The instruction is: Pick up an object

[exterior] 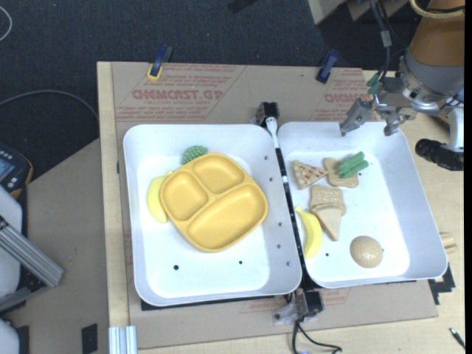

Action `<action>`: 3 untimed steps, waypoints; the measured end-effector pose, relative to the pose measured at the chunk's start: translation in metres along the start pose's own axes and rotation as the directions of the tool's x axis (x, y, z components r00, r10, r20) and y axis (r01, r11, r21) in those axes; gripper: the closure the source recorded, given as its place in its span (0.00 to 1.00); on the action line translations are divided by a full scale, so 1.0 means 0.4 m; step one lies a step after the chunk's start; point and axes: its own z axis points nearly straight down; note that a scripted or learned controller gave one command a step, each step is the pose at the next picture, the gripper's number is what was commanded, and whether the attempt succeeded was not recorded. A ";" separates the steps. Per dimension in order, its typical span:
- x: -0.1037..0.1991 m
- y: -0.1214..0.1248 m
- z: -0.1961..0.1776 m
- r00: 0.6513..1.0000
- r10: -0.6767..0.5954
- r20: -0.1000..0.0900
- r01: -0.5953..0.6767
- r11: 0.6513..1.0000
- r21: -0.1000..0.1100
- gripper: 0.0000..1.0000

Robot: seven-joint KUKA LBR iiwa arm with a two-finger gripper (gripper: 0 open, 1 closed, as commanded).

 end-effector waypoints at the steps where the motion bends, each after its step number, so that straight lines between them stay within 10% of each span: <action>1: 0.018 -0.114 0.365 1.000 0.001 -0.004 -0.001 1.000 0.014 0.00; 3: 0.073 -0.326 0.397 1.000 0.004 0.002 -0.004 1.000 -0.013 0.00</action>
